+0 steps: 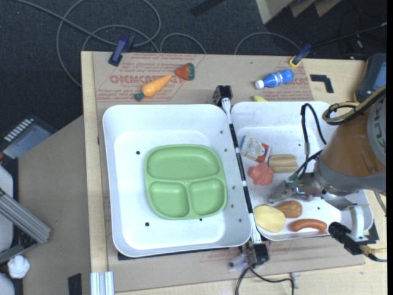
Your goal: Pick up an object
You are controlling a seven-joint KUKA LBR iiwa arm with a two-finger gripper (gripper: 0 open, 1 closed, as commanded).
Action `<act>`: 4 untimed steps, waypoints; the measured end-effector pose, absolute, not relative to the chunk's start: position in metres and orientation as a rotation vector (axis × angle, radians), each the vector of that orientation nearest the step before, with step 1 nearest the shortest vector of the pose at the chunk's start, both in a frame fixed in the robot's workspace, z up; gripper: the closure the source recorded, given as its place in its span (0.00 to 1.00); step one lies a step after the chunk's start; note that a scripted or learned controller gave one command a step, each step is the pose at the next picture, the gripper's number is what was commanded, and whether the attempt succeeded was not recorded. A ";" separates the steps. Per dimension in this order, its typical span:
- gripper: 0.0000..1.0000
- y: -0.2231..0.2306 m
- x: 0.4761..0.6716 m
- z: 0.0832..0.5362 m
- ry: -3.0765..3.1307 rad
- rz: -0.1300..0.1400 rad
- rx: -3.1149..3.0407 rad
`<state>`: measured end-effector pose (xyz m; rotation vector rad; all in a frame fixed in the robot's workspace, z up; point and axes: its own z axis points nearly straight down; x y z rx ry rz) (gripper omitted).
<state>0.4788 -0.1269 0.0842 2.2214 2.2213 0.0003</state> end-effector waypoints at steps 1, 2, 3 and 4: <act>0.00 -0.123 0.479 0.084 2.223 0.000 2.221; 0.00 -0.128 0.479 0.084 2.221 0.000 2.221; 0.00 -0.126 0.479 0.084 2.222 0.001 2.222; 0.00 -0.126 0.479 0.084 2.222 0.001 2.221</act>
